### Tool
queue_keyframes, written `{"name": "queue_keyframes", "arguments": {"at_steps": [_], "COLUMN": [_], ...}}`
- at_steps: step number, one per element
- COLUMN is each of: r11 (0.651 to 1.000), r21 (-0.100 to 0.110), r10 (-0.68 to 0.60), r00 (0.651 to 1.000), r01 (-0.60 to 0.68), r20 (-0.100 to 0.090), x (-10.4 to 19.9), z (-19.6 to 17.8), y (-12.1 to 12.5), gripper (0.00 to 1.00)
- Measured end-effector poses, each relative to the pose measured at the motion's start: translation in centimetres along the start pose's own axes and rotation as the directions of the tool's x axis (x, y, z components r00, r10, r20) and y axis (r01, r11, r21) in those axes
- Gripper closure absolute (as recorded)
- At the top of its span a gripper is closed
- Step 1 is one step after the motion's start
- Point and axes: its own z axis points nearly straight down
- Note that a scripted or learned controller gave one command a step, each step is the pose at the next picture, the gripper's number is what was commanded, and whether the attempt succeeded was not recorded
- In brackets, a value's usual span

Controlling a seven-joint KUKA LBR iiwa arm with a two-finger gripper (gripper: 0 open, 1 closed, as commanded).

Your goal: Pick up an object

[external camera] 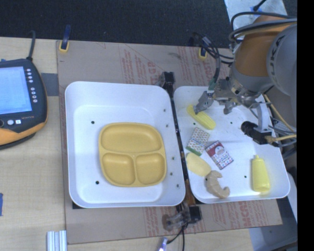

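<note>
We see the end effector over the right bin, its fingers apart and holding nothing, just above the corn. Below lie a card, a bottle and a tan toy. The left bin holds a yellow tray

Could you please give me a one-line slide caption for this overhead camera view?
KUKA arm's gripper hovers by a yellow corn cob in the right bin; the left bin holds a yellow divided tray.
</note>
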Motion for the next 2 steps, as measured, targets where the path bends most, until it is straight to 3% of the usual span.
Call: {"name": "queue_keyframes", "arguments": {"at_steps": [1,2], "r11": [1.0,1.0], "r21": [0.001,0.001], "r10": [-0.002,-0.004], "r00": [1.0,1.0], "r01": [0.002,0.004], "r20": [0.001,0.001], "x": [-0.1,-0.1], "z": [6.9,5.8], "y": [1.7,1.8], "gripper": [0.0,1.0]}}
